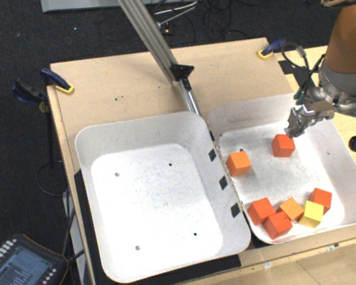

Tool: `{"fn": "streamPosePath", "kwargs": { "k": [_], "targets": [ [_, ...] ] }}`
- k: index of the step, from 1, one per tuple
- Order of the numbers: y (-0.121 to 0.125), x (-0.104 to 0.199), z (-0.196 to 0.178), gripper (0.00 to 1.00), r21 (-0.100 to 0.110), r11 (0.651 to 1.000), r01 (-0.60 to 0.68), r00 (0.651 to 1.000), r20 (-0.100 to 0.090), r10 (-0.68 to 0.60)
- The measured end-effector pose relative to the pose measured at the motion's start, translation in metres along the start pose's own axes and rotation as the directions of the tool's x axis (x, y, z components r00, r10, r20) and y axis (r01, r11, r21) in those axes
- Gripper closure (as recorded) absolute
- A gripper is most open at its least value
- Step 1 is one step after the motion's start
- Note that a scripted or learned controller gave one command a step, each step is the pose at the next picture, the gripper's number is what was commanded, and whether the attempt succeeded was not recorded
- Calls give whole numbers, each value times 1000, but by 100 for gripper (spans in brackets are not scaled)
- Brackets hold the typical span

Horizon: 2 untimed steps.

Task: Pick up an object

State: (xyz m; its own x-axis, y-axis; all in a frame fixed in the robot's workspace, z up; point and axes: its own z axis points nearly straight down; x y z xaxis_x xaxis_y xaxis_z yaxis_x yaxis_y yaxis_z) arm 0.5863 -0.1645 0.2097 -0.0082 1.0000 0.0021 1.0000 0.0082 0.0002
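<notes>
Several small blocks lie in the right bin (345, 163). A red block (283, 146) sits in the upper middle, and an orange block (239, 162) lies to its left near the divider. Along the bin's front edge is a cluster: a red block (260, 210), another red one (277, 224), an orange one (291, 208), a yellow one (311, 213) and a red-orange one (321, 198). My gripper (296, 126) hangs just above and to the right of the upper red block, pointing down-left. Nothing shows between its fingers.
The left bin (150, 194) lies beside the right one. A slanted metal pole (152, 34) crosses from the top to the bins' junction. Clamps (58, 81) sit at the board's back corners. A teach pendant (18, 279) rests at lower left.
</notes>
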Motion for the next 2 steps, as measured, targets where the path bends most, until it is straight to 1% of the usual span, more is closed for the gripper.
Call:
{"fn": "streamPosePath", "kwargs": {
  "k": [1, 2],
  "targets": [
    [-4, 62, 3, 100, 1, 1000, 1, 1000, -1, -1],
    [-7, 122, -9, 100, -1, 1000, 1, 1000, -1, -1]
  ]
}}
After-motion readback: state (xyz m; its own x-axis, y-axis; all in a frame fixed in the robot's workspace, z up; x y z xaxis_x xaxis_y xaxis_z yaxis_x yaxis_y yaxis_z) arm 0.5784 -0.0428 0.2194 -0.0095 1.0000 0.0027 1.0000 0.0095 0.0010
